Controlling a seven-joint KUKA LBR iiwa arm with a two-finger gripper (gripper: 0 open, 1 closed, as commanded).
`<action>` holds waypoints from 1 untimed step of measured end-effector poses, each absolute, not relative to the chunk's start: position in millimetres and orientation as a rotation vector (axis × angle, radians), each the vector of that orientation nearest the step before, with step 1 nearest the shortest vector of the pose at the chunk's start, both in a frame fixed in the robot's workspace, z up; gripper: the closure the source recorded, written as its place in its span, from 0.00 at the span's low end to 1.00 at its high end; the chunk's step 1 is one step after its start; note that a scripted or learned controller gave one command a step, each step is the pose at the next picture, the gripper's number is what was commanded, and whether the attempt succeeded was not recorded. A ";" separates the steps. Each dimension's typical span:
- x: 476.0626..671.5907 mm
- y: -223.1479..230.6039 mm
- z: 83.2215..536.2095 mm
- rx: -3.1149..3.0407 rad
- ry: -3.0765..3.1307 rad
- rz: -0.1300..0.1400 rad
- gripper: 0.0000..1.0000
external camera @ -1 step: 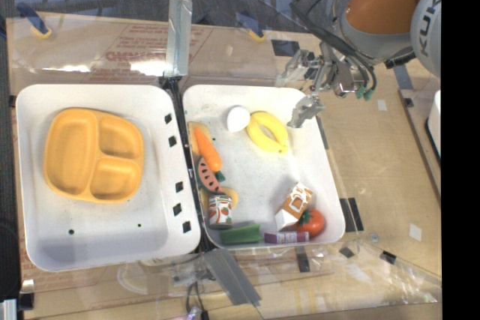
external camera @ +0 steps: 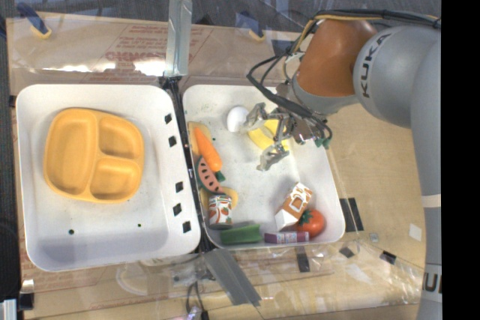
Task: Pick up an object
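Yellow block (external camera: 260,137): lies in right bin (external camera: 326,161), upper middle, beside white egg (external camera: 237,118). Claw (external camera: 279,137) hangs over block's right edge, fingers spread, grasping nothing; likely poised for descent. Carrot (external camera: 208,148), tomato (external camera: 313,222), carton (external camera: 295,204) lie left of and below block, untouched.

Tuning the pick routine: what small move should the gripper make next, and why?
Probably lower straight down: the gripper hangs over the yellow block in the right bin, and nothing shows between its fingers.
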State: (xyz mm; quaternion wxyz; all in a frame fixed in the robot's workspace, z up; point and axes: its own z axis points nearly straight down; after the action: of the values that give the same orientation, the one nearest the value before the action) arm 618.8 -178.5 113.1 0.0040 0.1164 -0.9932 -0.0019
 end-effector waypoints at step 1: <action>628.9 -198.9 92.3 0.395 -3.113 0.000 0.00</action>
State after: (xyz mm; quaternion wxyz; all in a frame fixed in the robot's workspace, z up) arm 628.9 -198.9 92.3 0.0017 0.1259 -0.9920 -0.0001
